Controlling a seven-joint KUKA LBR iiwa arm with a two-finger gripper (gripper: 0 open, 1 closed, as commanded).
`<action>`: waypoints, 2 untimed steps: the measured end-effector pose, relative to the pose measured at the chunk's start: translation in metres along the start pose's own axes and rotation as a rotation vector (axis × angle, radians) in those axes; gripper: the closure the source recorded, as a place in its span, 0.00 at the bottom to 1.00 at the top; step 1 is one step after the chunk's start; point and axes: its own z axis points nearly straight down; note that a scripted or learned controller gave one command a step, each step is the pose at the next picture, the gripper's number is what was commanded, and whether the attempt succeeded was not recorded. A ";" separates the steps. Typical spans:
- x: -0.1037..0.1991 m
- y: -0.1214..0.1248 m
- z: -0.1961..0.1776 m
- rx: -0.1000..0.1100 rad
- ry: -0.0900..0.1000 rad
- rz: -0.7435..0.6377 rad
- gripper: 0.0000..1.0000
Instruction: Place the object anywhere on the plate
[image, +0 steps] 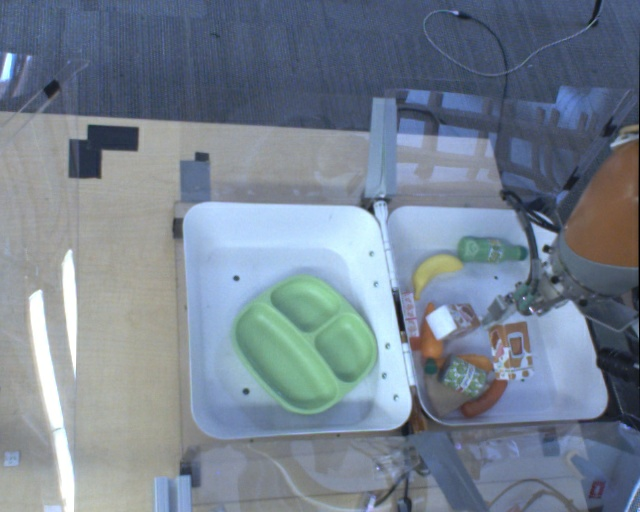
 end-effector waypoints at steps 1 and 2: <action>0.058 0.001 0.015 0.003 0.003 -0.189 1.00; 0.081 0.011 0.015 0.002 0.002 -0.296 1.00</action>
